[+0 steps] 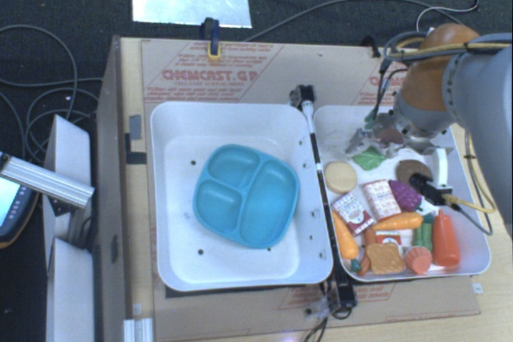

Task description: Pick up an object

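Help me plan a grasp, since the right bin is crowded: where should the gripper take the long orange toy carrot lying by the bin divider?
Grip the long orange toy carrot across its narrow middle, coming straight down from above. It lies flat and slanted along the right bin's left edge, so probably close the fingers across its width; the divider wall and the red-and-white packet crowd both sides.

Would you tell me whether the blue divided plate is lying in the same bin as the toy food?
No, the blue divided plate lies in the left bin, while the toy food is piled in the right bin.
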Controlling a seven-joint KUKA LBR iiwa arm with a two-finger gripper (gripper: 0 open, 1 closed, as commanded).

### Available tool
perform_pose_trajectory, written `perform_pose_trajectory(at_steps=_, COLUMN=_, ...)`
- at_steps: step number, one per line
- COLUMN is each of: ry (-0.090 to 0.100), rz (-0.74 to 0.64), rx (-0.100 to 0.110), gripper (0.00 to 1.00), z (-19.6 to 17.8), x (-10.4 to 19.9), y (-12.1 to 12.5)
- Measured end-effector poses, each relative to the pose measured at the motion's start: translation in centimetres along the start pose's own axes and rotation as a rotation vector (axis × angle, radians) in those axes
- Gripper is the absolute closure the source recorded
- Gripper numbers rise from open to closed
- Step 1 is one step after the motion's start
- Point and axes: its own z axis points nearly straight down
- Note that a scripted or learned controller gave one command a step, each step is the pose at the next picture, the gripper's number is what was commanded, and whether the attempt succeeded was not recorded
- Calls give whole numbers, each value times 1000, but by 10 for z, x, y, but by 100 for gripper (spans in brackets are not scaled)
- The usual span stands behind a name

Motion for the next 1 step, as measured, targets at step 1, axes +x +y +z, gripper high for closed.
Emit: perform_pose_trajectory(at_steps=1, ry=-3, rz=1, rx=-2, gripper=0, z=-34, x=-69, y=-1)
